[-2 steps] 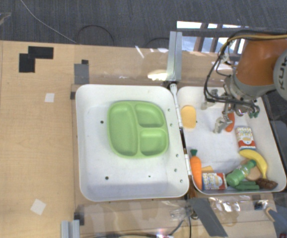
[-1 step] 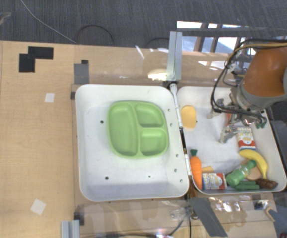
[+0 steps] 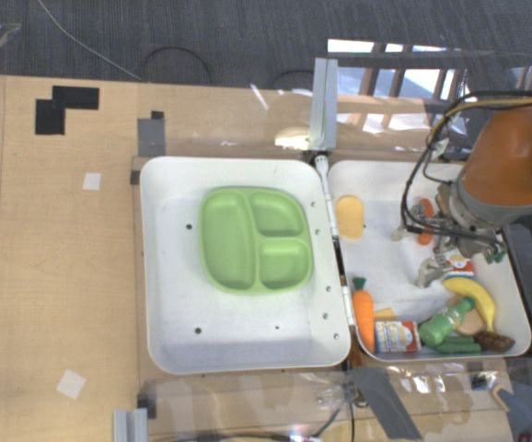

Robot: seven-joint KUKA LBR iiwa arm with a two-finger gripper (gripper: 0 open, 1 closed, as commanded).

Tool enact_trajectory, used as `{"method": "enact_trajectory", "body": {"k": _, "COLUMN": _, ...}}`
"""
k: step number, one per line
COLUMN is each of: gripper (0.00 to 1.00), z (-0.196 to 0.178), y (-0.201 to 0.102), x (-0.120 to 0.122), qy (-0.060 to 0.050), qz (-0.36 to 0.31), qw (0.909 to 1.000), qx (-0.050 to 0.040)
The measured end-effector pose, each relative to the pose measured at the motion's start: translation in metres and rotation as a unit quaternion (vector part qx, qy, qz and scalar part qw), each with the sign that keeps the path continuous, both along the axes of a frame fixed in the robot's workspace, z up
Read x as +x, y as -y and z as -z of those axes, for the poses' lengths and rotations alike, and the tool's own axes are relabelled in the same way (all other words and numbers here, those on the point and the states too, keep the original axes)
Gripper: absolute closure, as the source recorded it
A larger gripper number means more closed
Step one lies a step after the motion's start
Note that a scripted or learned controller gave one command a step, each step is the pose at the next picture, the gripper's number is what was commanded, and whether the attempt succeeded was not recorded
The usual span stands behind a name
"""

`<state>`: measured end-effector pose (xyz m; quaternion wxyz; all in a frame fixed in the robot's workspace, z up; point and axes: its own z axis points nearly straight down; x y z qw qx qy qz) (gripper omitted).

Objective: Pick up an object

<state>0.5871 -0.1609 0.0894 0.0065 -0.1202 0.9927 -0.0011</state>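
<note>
While over the right bin [image 3: 522, 295], gripper [image 3: 443, 270] just beside the banana [image 3: 473, 295], fingers' state unclear.

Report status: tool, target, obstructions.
Tool low in right bin, grip state unclear. Banana just beside it, not held. Green bottle and can crowd the near corner.

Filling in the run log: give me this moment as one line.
arm: over right bin | gripper: low, beside banana, nothing seen held | left bin: green tray | grasp: not yet
</note>
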Motion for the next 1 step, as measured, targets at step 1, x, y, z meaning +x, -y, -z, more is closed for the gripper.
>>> {"method": "enact_trajectory", "body": {"k": 1, "gripper": 0.0, "z": -0.0005, "y": -0.0373, "x": -0.0066, "qy": 0.001, "qz": 0.122, "qw": 0.9926, "qx": 0.0015}}
